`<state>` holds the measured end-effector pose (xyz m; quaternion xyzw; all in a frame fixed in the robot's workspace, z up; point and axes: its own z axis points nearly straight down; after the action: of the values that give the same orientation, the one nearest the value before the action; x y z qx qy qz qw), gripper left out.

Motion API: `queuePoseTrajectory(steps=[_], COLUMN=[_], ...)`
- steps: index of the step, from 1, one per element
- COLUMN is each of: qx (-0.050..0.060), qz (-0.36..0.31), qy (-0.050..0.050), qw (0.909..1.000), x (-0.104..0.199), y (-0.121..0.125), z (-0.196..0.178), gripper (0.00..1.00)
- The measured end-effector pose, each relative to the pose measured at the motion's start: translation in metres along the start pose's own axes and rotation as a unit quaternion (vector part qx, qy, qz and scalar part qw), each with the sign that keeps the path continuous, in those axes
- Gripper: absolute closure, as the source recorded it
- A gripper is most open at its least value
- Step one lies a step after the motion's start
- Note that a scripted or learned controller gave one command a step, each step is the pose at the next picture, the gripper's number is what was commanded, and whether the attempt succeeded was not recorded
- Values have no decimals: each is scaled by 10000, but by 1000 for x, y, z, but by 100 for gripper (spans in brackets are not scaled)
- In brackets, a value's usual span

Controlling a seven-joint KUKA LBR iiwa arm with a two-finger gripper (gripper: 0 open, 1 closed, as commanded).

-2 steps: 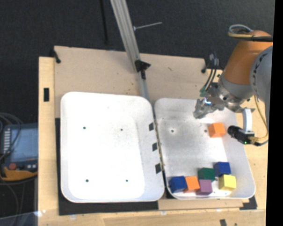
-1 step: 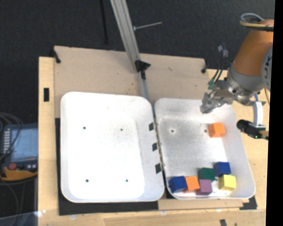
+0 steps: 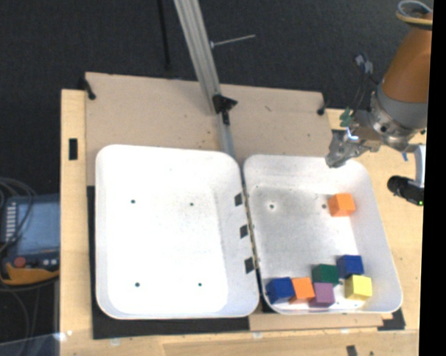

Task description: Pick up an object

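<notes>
The right bin (image 3: 295,213) holds several small blocks. An orange block (image 3: 342,204) lies alone near its far right side. Along the near edge sit a blue block (image 3: 280,289), a second orange block (image 3: 303,288), a purple block (image 3: 323,294), a green block (image 3: 325,274), another blue block (image 3: 350,265) and a yellow block (image 3: 359,287). My gripper (image 3: 339,155) hangs over the far right corner of this bin, above and behind the lone orange block. I see nothing between its fingers.
The left bin (image 3: 169,230) lies beside the right one. A slanted metal pole (image 3: 202,58) rises from the bench behind the bins. A small screen and cables (image 3: 25,231) sit off the bench at the left.
</notes>
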<state>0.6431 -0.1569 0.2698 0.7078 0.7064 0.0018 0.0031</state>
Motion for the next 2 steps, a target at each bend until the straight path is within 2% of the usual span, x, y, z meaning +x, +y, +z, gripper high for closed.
queuePoseTrajectory(steps=[1,2], qx=[33,36], qz=[-37,-37], qy=[6,9], qw=[10000,10000], x=[51,97], y=[1,-16], z=[11,14], gripper=[100,100])
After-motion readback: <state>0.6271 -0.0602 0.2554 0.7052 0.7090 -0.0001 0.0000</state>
